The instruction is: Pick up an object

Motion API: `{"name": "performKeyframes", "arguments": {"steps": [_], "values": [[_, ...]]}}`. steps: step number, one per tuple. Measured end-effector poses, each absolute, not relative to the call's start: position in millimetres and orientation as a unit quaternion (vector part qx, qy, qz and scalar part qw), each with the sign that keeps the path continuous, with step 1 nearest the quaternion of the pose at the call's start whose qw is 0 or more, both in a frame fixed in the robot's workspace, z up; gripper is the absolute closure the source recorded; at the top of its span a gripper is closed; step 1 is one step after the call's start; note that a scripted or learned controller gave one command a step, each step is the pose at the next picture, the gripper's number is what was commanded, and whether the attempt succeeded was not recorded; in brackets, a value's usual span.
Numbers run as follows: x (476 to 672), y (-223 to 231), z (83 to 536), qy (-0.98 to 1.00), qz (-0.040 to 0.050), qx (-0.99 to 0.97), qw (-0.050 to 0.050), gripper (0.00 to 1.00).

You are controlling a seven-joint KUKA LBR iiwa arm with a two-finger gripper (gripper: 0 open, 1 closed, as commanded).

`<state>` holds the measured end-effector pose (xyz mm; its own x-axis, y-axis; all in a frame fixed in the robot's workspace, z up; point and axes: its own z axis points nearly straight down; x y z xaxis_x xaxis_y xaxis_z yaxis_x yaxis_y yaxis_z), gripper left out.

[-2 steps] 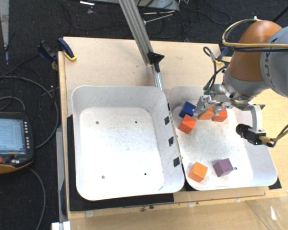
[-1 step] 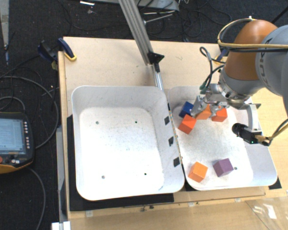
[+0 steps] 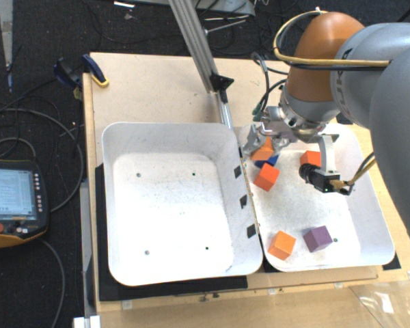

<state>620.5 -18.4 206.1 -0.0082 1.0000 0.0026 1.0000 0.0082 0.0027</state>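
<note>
My gripper (image 3: 265,142) hangs low over the far left corner of the right bin (image 3: 369,244). Right under it a small orange piece (image 3: 261,154) and a blue piece (image 3: 271,160) peek out, touching or nearly touching it. Just in front of them lies an orange cube (image 3: 266,176). Another orange block (image 3: 310,158) sits to the right, partly behind a black fitting on the wrist. Near the bin's front lie a third orange cube (image 3: 281,244) and a purple cube (image 3: 318,238). Whether anything is gripped is hidden by the wrist.
The left bin (image 3: 123,142) adjoins the right one along a shared rim with black clips (image 3: 243,200). A slanted metal bar (image 3: 198,43) runs down to the bins' far junction. A pendant (image 3: 14,200) lies off the bench at left.
</note>
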Motion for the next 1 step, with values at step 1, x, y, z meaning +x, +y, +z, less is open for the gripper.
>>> {"name": "performKeyframes", "arguments": {"steps": [1], "values": [[637.9,42.2,194.2,0.710,0.0008,0.704,-0.001,1.00]]}}
